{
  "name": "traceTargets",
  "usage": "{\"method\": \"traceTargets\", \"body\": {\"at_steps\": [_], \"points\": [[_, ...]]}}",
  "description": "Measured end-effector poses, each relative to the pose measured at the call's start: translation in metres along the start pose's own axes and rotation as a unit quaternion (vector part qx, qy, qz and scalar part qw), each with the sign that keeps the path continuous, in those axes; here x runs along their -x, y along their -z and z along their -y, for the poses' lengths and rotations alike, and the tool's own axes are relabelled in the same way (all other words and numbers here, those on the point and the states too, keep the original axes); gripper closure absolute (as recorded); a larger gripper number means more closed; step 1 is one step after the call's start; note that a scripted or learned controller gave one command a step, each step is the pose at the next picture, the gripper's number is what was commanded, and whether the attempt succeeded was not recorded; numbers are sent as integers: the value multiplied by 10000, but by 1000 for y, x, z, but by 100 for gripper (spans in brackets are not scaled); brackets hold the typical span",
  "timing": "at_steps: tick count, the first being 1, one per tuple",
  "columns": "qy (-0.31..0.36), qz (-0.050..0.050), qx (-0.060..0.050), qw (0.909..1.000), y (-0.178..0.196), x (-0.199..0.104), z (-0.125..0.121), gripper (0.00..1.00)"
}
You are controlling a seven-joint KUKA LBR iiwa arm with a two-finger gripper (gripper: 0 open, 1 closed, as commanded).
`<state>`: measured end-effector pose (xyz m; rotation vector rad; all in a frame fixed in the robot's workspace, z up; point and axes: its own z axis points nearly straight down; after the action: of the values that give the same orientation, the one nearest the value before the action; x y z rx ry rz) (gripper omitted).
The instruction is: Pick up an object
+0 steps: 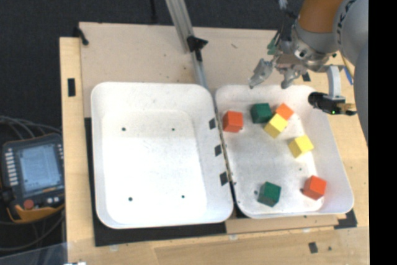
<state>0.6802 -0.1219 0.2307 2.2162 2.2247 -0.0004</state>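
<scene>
Risk sits mostly in the crowding of blocks in the right bin (322, 152), judged from how they lie. Going from left across the frame: the left bin (111, 108) fills the centre-left; the right bin holds all the pickable things. An orange block (232, 121) lies near that bin's left wall, which could foul a finger coming down on its left. Next, in the upper middle of the frame, a green block (261, 112), a yellow block (276, 125) and a second orange block (284, 112) sit touching or nearly so; a descent here may land a finger on a neighbour, push the cluster apart, or close on a corner and slip. Lower, a second green block (269, 193) stands alone near the bottom wall, and further right a second yellow block (301, 146) and a third orange block (314, 187) are apart from the rest, the safer picks. The gripper (276, 74) hangs above the bin's upper rim, fingers spread with nothing between them, just above the cluster, so the crowded blocks look like the likely target.
</scene>
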Motion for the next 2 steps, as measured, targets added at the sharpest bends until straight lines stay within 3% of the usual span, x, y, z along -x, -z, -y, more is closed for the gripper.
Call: {"method": "traceTargets", "body": {"at_steps": [1, 2], "points": [[5, 9, -3, 10000, 0, 1, 0, 0], [-23, 9, -22, 10000, -47, 12, 2, 0]]}}
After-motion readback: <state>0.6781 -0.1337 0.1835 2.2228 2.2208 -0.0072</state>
